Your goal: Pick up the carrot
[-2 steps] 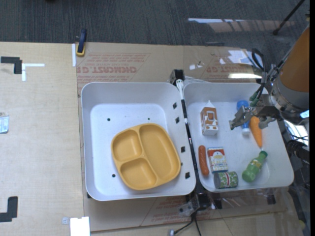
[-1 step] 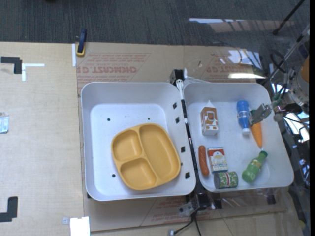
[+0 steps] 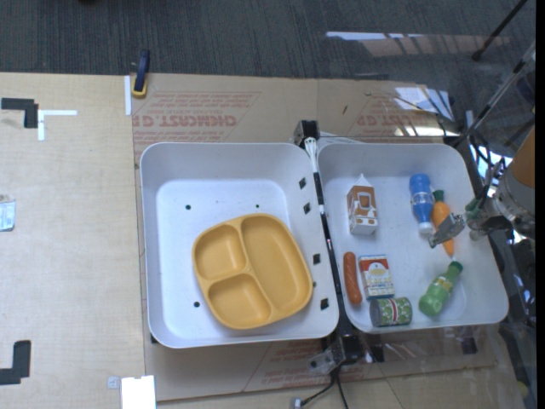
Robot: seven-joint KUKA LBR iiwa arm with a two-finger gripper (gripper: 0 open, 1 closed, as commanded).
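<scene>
Now we see the carrot (image 3: 441,215) in the right bin (image 3: 477,173), near its three o'clock wall, lying just beside the blue bottle (image 3: 421,198) at the carrot's nine o'clock. The gripper (image 3: 450,229) sits right at the carrot's lower end; whether its fingers are spread or pinching the carrot, we cannot tell. Toward six o'clock from the carrot lies a green bottle (image 3: 439,290), tilted. Further toward nine o'clock stand a small carton (image 3: 362,210), a sausage (image 3: 351,279), a red-labelled box (image 3: 375,276) and a can (image 3: 391,311). The left bin (image 3: 162,228) holds a yellow divided plate (image 3: 251,269), well apart from the carrot.
</scene>
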